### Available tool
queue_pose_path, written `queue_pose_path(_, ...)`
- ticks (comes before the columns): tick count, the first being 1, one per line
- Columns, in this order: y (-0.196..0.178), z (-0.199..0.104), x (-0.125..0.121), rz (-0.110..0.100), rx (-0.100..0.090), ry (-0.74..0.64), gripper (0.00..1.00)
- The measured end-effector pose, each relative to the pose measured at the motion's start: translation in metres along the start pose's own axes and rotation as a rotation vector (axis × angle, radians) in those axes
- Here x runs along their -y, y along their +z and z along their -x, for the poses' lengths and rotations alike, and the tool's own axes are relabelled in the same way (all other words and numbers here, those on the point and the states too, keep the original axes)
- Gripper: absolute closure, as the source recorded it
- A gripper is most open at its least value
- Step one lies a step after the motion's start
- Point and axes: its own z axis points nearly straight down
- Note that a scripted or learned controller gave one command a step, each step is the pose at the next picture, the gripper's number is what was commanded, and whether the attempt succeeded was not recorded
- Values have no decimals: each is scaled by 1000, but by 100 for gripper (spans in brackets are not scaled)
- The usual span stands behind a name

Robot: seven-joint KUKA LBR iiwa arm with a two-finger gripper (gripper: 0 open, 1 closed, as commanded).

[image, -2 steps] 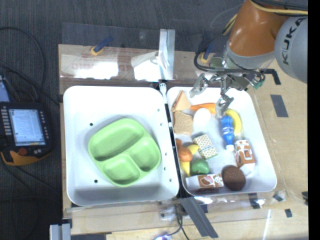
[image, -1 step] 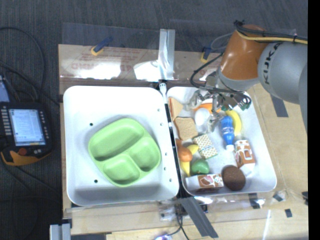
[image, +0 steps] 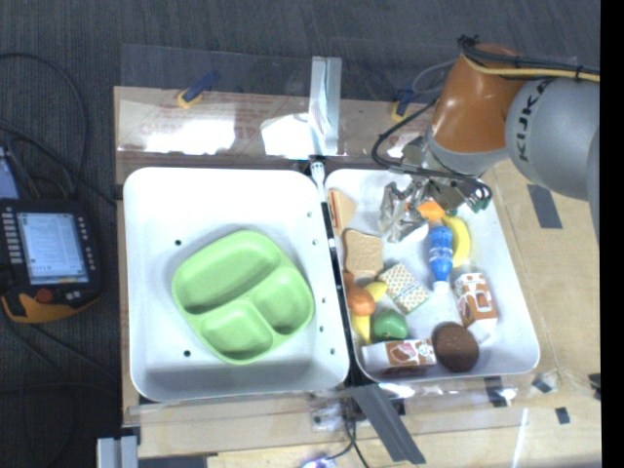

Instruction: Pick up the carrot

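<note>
The carrot [image: 430, 209] appears as a small orange piece at the back of the right bin [image: 515, 291], just behind the banana [image: 461, 240] and the blue bottle [image: 441, 252]. My gripper [image: 398, 211] hangs low over the back of that bin, directly left of the carrot and very close to it. I cannot make out whether it touches the carrot. The grey arm with its orange band [image: 473, 105] reaches in from the upper right and hides part of the bin's back wall.
The right bin is crowded: a bread slice [image: 363, 252], a checkered cracker [image: 403, 287], a round orange fruit [image: 361, 301], a green pepper [image: 389, 326], a brown ball [image: 454, 346], a red-white can [image: 475, 302], a small carton [image: 408, 354]. The left bin [image: 156, 203] holds a green divided plate [image: 244, 293].
</note>
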Motion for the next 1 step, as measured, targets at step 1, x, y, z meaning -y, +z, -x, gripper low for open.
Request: queue_pose_path(1,-80,28,-47,3,-2,-238,100)
